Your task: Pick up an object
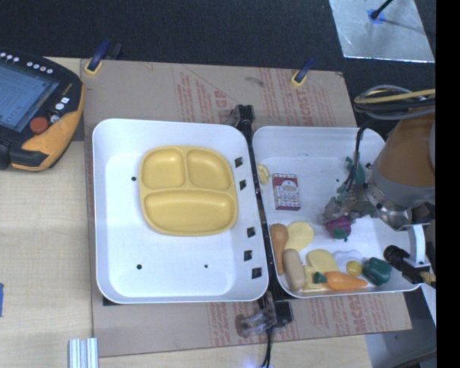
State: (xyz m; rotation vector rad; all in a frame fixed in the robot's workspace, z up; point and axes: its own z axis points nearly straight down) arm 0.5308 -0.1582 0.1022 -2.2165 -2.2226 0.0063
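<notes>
My gripper (343,205) hangs low over the right side of the right bin (314,144), below the grey wrist and its orange band (410,156). A small purple toy with a green tip (338,225) lies right under the gripper, touching it or very close to it. I cannot make out whether the gripper has hold of it. Other toys in this bin are a red box (286,192), a pale yellow piece (300,233), a brown sausage (279,239), a tan roll (293,267), a carrot (343,281) and a green pepper (378,269).
The left bin (115,244) holds a yellow divided plate (189,190). A teach pendant (27,117) lies on the bench at far left. Black clips (251,221) line the seam between the bins. Most toys crowd the right bin's front edge.
</notes>
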